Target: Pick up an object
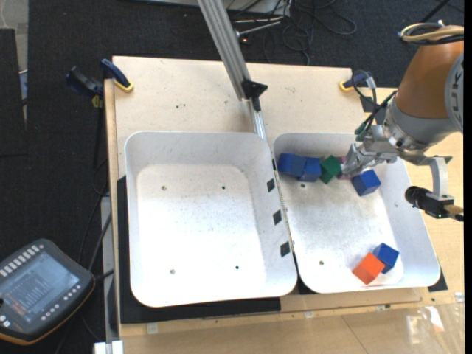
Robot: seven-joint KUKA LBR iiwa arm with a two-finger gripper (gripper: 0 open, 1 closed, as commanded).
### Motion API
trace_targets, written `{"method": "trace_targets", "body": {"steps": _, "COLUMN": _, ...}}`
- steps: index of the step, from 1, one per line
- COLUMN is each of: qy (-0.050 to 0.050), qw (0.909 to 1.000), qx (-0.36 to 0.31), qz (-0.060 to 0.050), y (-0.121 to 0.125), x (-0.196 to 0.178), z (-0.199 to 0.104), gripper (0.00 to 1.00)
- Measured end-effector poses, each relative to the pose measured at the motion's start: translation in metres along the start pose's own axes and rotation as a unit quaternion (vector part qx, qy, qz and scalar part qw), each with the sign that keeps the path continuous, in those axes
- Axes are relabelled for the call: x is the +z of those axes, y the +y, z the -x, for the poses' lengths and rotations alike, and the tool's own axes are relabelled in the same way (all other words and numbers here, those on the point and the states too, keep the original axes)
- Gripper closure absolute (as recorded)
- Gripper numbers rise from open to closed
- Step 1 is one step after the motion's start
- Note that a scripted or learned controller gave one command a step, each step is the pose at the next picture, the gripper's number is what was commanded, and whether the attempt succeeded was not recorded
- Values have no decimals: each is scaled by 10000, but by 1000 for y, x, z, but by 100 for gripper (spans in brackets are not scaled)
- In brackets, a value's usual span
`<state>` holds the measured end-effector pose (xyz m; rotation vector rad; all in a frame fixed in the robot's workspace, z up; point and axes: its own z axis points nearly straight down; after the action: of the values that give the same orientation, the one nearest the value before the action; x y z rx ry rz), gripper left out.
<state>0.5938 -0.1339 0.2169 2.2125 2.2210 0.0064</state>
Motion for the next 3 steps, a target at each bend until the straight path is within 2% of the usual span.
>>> {"method": "trace_targets", "body": {"steps": 1, "qy": -5, "qw": 10000, "qx": 6, "qz": 4, "y": -1, "x": -60, "z": 8, "gripper": 100}}
{"method": "trace_targets", "body": {"steps": 2, "qy": 16, "qw": 10000, "qx": -22, "qz": -37, "y": -7, "x": -59, "z": -49, "gripper": 100}}
{"method": "trace_targets", "body": {"steps": 3, "qy": 17, "qw": 10000, "qx": -17, "qz": -51, "y": -22, "x": -43, "z": -93, "gripper": 100}}
